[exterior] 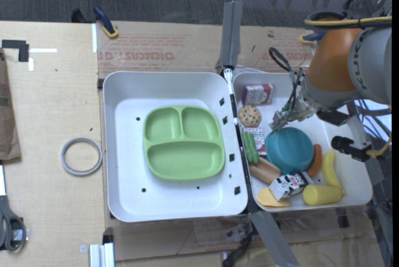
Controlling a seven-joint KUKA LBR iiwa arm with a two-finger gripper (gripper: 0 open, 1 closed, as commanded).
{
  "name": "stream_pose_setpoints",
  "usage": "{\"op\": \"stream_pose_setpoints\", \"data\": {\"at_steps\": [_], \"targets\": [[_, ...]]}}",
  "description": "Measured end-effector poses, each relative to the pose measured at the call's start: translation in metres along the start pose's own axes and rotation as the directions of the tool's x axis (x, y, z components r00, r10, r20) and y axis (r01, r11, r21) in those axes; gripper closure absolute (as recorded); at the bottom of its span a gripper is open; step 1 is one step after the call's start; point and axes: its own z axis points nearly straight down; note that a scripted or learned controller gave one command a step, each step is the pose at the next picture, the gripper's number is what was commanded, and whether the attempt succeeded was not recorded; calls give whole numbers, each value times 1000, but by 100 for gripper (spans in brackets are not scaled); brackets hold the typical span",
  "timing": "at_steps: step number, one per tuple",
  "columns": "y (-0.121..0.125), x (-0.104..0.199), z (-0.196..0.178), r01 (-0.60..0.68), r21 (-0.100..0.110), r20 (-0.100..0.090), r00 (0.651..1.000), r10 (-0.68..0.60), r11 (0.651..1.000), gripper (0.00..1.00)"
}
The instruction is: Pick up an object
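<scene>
The bench [50, 103] is light wood, with brown cardboard [162, 50] lying under the two white bins. Behind the bench the floor is dark grey. A roll of tape [81, 156] sits on the wood to the left, and a blue and yellow clamp [106, 21] sits near the back edge.

The left bin [118, 135] has a green plate [184, 143] with three parts in it. The right bin [349, 153] is full of toys: a blue bowl [290, 148] turned upside down, a cookie [249, 115], a small pink box [257, 95], a green stick-shaped toy [250, 147], a yellow banana [330, 171], a yellow block [323, 194] and a little black and white carton [289, 184] (it looks like a cow pattern).

The grey and orange arm [340, 63] comes in from the right, over the right bin. The gripper [288, 116] hangs low just above the back edge of the blue bowl, between the bowl and the pink box. The cookie is near it, to its left. Whether it is wide or narrow is too small and dark to tell, and nothing can be seen in its grip.
</scene>
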Motion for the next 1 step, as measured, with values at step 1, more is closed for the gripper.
{"op": "stream_pose_setpoints", "data": {"at_steps": [1], "targets": [[0,0,0,0,0,0,1000,0,1000,0]]}}
